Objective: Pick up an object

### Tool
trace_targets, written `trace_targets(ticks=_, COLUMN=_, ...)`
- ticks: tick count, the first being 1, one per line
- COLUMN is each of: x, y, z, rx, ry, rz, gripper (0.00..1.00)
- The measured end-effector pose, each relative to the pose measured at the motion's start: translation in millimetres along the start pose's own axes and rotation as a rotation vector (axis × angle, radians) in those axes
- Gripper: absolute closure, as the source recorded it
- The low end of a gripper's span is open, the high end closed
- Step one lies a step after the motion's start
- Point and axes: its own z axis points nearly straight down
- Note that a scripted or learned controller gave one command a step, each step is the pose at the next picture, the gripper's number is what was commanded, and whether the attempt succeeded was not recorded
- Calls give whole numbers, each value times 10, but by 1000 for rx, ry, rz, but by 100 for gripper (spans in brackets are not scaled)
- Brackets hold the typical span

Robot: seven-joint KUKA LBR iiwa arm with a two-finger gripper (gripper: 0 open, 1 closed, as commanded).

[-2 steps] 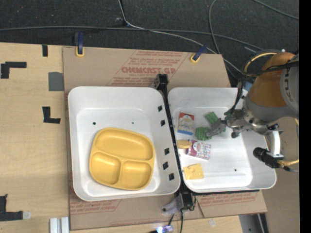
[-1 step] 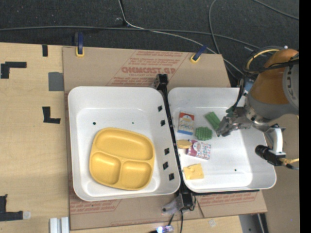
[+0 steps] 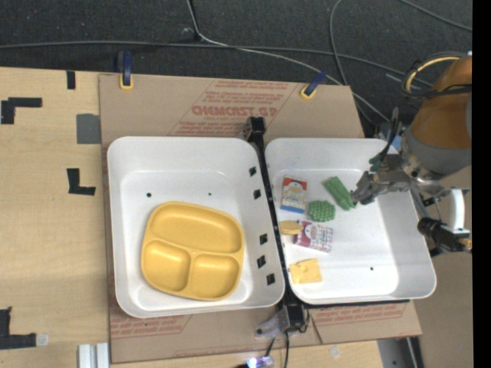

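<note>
The right bin (image 3: 399, 267) holds several small items. A long green piece (image 3: 337, 189) lies tilted near its middle, with a bumpy green round piece (image 3: 321, 210) just below it. To their left are a small white and red packet (image 3: 293, 193), a little yellow piece (image 3: 289, 227) and a pink and white packet (image 3: 314, 236). A yellow wedge (image 3: 306, 271) lies nearer the front. My gripper (image 3: 367, 189) reaches in from the right, low over the bin, its tip right beside the long green piece's right end. Whether it touches the piece is unclear.
The left bin (image 3: 130, 167) carries a yellow divided plate (image 3: 192, 250). A black divider (image 3: 265, 205) runs between the two bins. Both bins rest on a cardboard sheet (image 3: 230, 106) clamped at the back. Cables (image 3: 360, 21) trail across the dark floor behind.
</note>
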Motion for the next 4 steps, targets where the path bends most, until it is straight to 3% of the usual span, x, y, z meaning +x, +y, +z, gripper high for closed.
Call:
trace_targets(ticks=1, x=4, y=7, z=-146, rx=2, ry=1, rz=0, gripper=100)
trace_targets(ticks=3, x=1068, y=463, z=-219, rx=4, ry=3, rz=-6, gripper=100)
trace_targets(ticks=4, x=1607, y=474, z=-241, rx=5, ry=2, rz=-5, gripper=100)
